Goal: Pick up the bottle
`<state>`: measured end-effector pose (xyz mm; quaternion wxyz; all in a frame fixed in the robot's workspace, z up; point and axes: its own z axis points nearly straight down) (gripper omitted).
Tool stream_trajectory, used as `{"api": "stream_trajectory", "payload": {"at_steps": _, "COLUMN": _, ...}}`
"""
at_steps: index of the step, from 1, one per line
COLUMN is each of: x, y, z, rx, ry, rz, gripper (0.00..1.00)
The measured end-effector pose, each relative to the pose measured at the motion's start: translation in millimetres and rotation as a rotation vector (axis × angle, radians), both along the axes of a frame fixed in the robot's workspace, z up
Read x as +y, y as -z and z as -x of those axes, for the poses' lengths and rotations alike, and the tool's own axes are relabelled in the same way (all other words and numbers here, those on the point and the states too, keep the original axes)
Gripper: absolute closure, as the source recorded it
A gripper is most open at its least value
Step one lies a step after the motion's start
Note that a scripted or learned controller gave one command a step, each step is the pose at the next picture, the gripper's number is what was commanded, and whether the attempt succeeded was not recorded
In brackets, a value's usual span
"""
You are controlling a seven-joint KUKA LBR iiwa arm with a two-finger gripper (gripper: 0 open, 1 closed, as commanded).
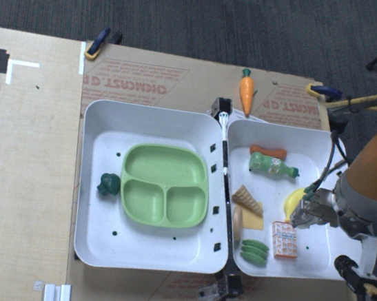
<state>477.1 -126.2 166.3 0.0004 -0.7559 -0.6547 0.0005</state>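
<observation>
Gripper (302, 214) sits low in the right bin (311, 264), beside a yellow item; its grasp I cannot tell; the bottle (273, 166) lies on its side near the far wall, well apart, probably untouched

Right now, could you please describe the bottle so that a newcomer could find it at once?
Look in the right bin, the one without the green tray. The bottle lies on its side near the far wall, just in front of an orange piece. It is the only green, label-wrapped thing there; the green pod sits at the near end.
</observation>
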Motion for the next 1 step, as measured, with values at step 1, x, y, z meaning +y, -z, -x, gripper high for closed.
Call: {"api": "stream_trajectory", "payload": {"at_steps": 1, "x": 5.7, "y": 13.3, "z": 0.2, "rx": 0.001, "ry": 0.007, "rz": 0.0, "gripper": 1.0}}
